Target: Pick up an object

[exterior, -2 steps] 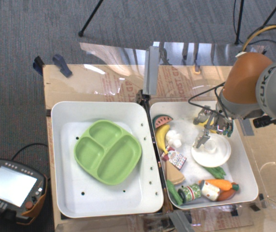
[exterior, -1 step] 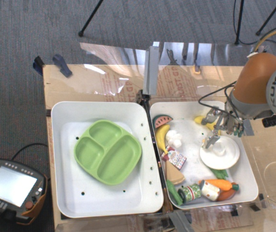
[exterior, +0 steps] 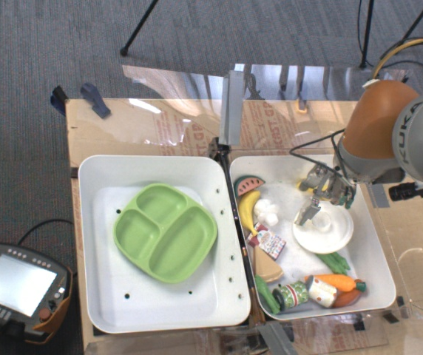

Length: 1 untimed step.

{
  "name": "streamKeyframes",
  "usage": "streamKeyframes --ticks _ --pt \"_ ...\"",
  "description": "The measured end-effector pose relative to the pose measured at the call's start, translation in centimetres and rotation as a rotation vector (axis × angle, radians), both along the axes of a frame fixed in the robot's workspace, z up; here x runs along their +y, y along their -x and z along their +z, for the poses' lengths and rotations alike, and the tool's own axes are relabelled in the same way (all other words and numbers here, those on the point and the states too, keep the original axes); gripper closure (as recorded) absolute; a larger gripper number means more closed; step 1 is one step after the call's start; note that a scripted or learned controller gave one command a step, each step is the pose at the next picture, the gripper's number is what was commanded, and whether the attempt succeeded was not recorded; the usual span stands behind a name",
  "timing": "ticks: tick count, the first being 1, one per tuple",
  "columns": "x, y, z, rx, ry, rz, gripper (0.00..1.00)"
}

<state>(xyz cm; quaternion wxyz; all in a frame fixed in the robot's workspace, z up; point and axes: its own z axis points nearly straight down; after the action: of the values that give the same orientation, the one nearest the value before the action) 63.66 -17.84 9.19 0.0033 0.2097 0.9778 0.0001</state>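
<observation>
jaws (exterior: 311, 202) over white dish (exterior: 324, 231), banana (exterior: 248, 211) (left)

Heaped in the white right bin (exterior: 386, 276), lower right of frame: yellow banana (exterior: 248, 210) lying curved at the left wall, watermelon slice (exterior: 249, 183) just above it, round white dish (exterior: 324, 230) upside-down toward the middle, orange carrot (exterior: 336, 281) and small can (exterior: 293, 294) on its side along the lower edge.

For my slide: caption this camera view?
Gripper poised above a white dish in the toy-filled right bin.
</observation>
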Motion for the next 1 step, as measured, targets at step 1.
streamKeyframes --ticks 1 --pt "8.25 0.63 -0.35 0.006 -0.003 -0.252 0.00"
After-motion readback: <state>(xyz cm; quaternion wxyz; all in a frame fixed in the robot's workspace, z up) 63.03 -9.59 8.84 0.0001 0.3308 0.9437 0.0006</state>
